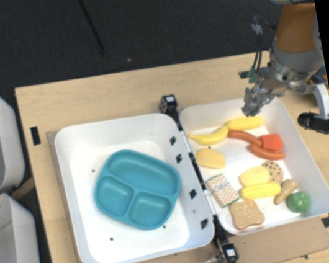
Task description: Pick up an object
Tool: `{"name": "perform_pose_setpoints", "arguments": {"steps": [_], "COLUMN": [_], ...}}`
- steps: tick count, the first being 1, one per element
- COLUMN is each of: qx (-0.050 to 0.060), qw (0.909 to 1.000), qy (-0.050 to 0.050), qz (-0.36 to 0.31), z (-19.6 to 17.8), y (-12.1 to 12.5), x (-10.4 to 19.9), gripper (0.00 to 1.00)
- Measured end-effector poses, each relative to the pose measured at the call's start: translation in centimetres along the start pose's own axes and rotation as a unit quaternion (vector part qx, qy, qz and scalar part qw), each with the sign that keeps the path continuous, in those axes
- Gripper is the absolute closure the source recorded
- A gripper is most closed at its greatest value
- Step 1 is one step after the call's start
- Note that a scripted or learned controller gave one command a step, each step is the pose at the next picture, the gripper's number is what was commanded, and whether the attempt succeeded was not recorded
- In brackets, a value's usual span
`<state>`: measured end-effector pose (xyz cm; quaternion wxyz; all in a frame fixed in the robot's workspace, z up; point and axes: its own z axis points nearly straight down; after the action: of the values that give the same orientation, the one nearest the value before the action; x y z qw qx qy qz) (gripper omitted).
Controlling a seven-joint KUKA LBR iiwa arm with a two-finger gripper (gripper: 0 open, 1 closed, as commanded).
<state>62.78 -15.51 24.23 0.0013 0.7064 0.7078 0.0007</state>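
My gripper point(253, 106) hangs over the far side of the right bin point(304, 153), just above a yellow toy food piece point(245, 123). I cannot tell how my gripper stands, and I see nothing in it. A toy banana point(209, 137) lies beside that piece. The left bin point(75, 194) has a blue plate point(137, 189) in it.
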Motion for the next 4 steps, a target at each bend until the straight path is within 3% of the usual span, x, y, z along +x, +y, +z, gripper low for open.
{"name": "perform_pose_setpoints", "arguments": {"steps": [1, 4], "qx": [0.001, 0.002], "qw": [1.0000, 1.0000], "qy": [0.001, 0.001], "qz": [-0.002, -0.002], "z": [-1.0, 0.6], "y": [-1.0, -4.5], "x": [4.8, 19.2], "gripper": [1.00, 1.00]}}
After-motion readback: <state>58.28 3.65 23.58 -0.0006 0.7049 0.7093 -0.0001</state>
